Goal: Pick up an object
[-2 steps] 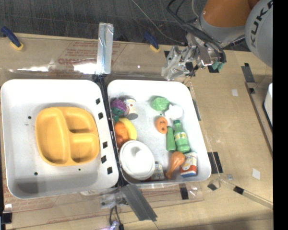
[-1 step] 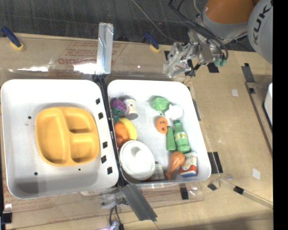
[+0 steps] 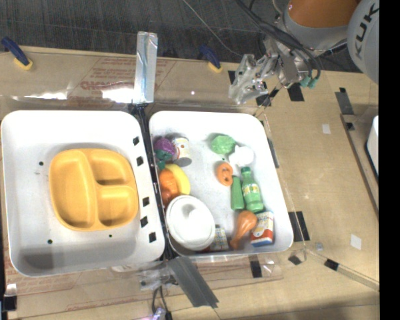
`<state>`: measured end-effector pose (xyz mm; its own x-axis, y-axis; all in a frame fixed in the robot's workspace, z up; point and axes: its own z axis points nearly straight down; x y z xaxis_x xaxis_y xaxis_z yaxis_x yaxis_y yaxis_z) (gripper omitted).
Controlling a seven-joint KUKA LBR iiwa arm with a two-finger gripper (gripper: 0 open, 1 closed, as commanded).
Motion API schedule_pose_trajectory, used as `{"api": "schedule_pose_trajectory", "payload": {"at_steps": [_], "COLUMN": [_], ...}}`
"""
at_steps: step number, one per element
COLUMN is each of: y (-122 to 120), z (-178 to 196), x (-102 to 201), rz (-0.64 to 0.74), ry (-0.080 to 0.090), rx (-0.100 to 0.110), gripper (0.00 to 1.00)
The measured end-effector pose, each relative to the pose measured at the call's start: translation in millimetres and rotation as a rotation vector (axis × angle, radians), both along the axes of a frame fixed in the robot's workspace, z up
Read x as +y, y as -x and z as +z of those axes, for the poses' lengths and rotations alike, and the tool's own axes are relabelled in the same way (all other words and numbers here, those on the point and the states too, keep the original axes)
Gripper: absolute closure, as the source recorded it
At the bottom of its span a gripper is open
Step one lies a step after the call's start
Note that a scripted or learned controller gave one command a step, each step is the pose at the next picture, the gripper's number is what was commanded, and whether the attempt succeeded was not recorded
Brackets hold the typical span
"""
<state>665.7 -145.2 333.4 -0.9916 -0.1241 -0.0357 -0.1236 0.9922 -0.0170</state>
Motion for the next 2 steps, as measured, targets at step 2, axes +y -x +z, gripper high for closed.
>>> {"api": "schedule_pose_trajectory", "payload": {"at_steps": [2], "y": [-2.6], "z": [23.6], "x": [1.0], "rz": [0.002], "ry": [0.005], "rx": [-0.014], "gripper": [1.00]}}
